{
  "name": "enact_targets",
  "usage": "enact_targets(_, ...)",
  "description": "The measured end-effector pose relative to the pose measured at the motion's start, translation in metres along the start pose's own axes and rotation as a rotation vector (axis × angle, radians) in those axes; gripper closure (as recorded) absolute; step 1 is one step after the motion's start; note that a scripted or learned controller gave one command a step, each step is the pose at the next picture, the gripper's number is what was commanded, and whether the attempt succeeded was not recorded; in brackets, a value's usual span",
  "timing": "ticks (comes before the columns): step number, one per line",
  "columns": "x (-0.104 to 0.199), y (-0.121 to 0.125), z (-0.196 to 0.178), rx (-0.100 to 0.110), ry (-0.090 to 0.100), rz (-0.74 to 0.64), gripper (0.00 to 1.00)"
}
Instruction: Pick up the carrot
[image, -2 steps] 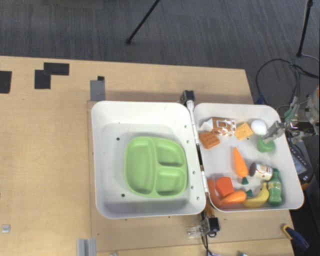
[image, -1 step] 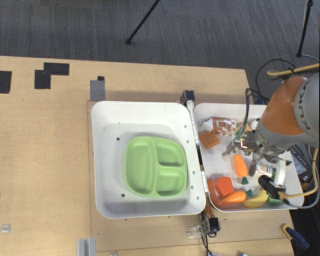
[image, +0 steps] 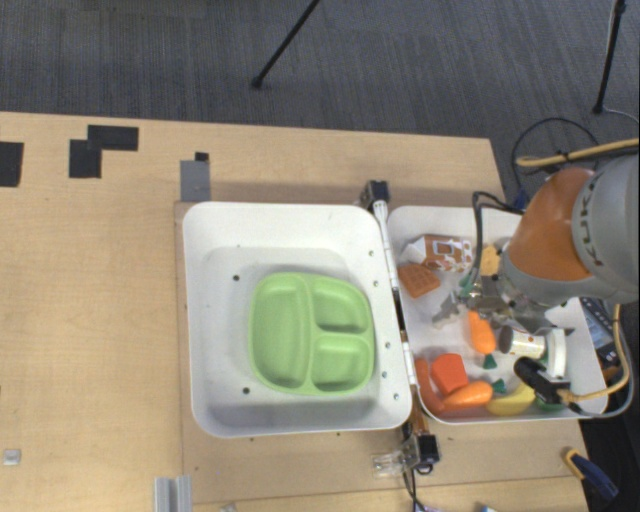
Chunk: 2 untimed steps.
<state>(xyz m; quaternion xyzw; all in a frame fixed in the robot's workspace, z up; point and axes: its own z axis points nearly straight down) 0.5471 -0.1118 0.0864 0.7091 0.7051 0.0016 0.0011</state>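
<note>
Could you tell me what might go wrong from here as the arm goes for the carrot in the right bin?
1. The carrot lies right under the gripper amid crowded toys; a banana and an orange block sit close by, so a neighbour might get nudged or grabbed instead.
2. The arm's wrist hides much of the carrot, so the grasp cannot be confirmed from this view.
3. The carrot looks tilted, so it may slip on lifting.

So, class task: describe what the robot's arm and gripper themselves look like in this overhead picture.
The grey, rounded KUKA arm carries a broad glossy orange band above its wrist. Below it sits a metallic two-finger gripper with a white cylindrical part beside it, and thin dark cables loop nearby.
</note>
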Motion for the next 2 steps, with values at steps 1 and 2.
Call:
enact_targets(1,0.0,0.002,-0.011,-0.006,-0.001,-0.002,1.0)
enact_targets(2,0.047,-0.025,-0.098,0.002,0.0,0.351,1.0)
